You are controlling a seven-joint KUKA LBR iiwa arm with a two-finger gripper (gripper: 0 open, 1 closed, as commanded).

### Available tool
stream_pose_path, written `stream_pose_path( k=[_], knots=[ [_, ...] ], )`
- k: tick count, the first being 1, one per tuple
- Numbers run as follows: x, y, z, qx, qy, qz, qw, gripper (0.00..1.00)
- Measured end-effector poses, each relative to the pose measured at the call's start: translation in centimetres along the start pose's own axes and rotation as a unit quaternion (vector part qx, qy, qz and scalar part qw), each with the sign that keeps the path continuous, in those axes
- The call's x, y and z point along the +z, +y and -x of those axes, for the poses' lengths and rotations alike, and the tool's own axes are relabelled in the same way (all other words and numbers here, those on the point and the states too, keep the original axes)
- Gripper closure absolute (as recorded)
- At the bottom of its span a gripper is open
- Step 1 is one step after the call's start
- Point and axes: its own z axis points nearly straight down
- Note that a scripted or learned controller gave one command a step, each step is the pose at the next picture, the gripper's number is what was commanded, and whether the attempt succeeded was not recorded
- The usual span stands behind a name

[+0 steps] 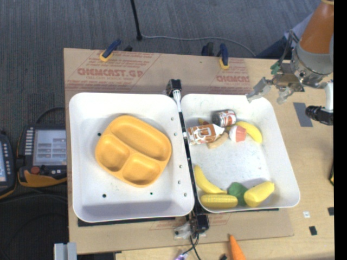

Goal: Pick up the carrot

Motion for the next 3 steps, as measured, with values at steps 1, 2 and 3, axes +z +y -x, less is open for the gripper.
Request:
stream_pose_path(
  k=[1, 2, 3],
  knots=[
    [7.3, -1.2, -2.2, 0.000, 0.000, -0.001, 1.0000, 0.00],
    [2.1, -4.9, -3.6, 0.000, 0.000, 0.000, 1.0000, 0.00],
    [7.7, -7.0, -5.9, 0.000, 0.000, -0.001, 1.0000, 0.00]
  ],
)
